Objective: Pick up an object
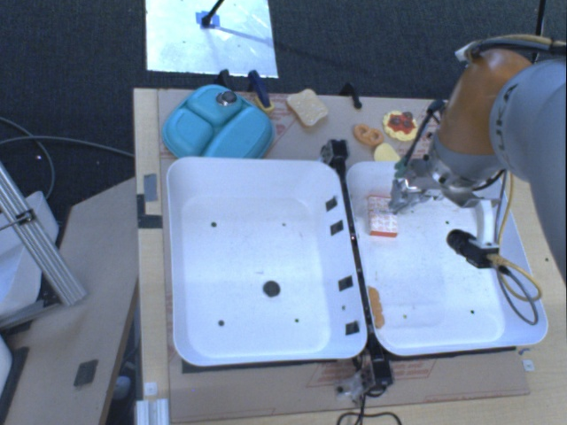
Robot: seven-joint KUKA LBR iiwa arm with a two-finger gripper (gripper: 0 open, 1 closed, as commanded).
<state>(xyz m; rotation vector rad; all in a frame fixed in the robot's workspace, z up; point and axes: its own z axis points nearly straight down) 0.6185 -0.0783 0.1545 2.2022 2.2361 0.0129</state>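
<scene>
A small white packet with a red strip lies flat near the back left of the right bin. My gripper hangs low over the packet's upper right corner, reaching in from the right. A tan biscuit-like piece rests against the right bin's left wall. A small dark round disc lies on the floor of the left bin. I see nothing lifted off the bin floor.
Behind the bins lie a blue lidded dish, a toy bread slice, a pretzel, a small pizza piece and a yellow piece. A black divider with clips runs between the bins.
</scene>
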